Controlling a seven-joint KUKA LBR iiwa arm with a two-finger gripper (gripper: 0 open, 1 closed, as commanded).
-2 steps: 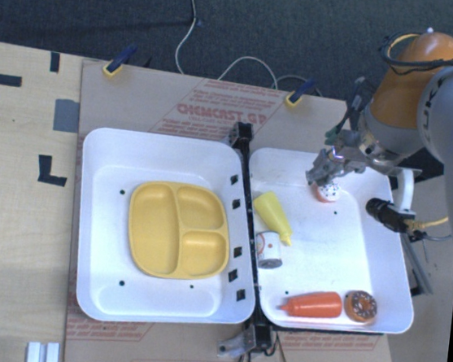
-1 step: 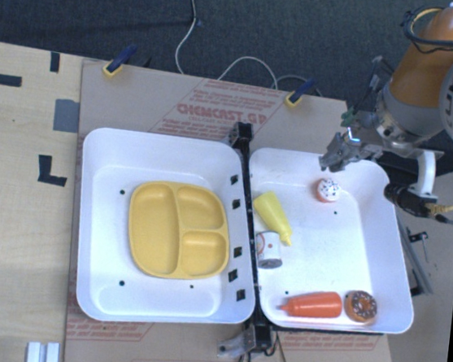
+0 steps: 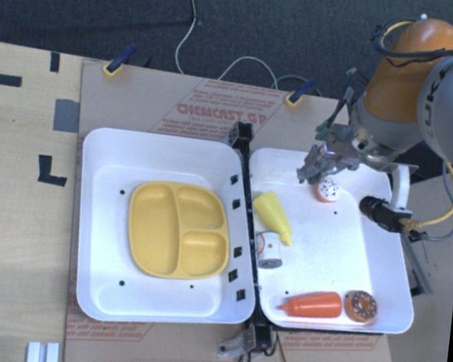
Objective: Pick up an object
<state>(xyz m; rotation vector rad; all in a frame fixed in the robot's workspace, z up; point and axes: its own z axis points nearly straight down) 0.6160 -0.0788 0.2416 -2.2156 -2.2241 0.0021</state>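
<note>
Grey arm (image 3: pixel 435 87) bends down over right bin (image 3: pixel 380 261).

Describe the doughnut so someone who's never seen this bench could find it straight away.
Look in the right-hand white bin, the one the arm reaches over, and go to its near right corner. The doughnut lies there, right beside an orange carrot. It is the small round ring with brown icing and sprinkles, whereas the carrot is long and plain orange.

2 bins (image 3: pixel 94 225), 1 tray (image 3: pixel 178 229), 1 carrot (image 3: pixel 312 304), 1 donut (image 3: pixel 360 306), 1 banana (image 3: pixel 274 215).
</note>
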